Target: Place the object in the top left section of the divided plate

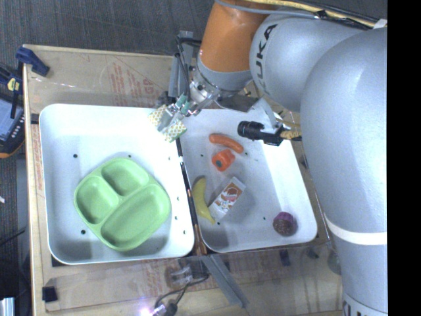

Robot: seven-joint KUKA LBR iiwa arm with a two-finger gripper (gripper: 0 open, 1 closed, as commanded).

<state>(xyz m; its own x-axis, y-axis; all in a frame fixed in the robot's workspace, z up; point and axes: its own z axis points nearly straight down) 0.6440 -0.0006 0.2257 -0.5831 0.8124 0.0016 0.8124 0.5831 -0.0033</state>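
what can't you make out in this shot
- Gripper: fingers too small and blurred against a patterned object; whether it is gripped is unclear.
- Patterned object: too small to identify.
- Carton: label unreadable.
- Right bin: right rim covered by the arm.
- Plate: sections visible, nothing hidden.

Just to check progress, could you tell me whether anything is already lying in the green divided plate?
No, the green plate in the left bin has nothing in any of its three sections.
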